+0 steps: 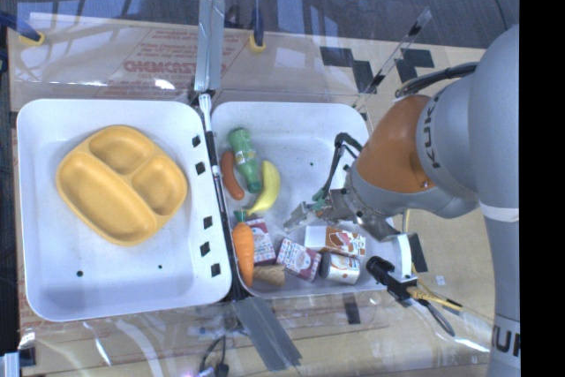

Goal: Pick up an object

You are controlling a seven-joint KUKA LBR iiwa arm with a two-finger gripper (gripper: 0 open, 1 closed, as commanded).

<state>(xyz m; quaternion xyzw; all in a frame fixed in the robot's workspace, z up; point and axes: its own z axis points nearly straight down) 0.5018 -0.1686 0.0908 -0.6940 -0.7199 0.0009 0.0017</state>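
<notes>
My gripper (308, 210) hangs low over the right bin (291, 121), near its middle, on the grey arm with the orange band (397, 156). Left of it lie a yellow banana (267, 187), a green bottle (244, 156) and a red sausage (231, 176). Just below it sits a white and orange carton (336, 239). Along the front wall lie an orange carrot (244, 252), two small red cartons (298, 259) and a can (341, 268). Nothing shows between the gripper's tips.
The left bin (44, 278) holds a yellow divided plate (122, 183). A metal divider (208, 49) runs between the bins at the back. The arm's bulk covers the right bin's right side.
</notes>
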